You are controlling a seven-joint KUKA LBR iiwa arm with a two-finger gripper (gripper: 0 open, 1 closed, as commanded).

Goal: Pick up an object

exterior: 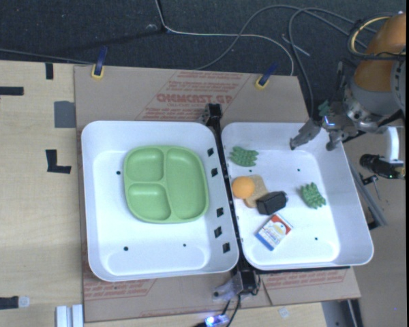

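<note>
Camera view, looking down at a slant on two white bins set side by side on the surface. The gripper (pixel 318 136) hangs over the upper right corner of the right bin (pixel 347 247), its two fingers (pixel 300 140) spread apart and holding nothing.

No single object is named by the task; every candidate lies in the right bin, at roughly 6 to 8 o'clock from the fingers. Nearest is the green leafy piece (pixel 313 195), almost straight down at 6 o'clock and near the bin's right side. A second green piece (pixel 243 157) lies at about 8 to 9 o'clock, close to the divider between the bins. Further off at 7 o'clock sit the orange ball (pixel 243 187) and the black block (pixel 271 201), the two just beside each other; the block's long axis runs from 8 to 2 o'clock. The small blue and white box (pixel 273 233) lies beyond them, also towards 7 o'clock.

The left bin (pixel 102 251) carries a green divided plate (pixel 166 184), well apart from the gripper.

Judged from this layout, the shortest approach is a descent towards the nearest green piece.
</note>
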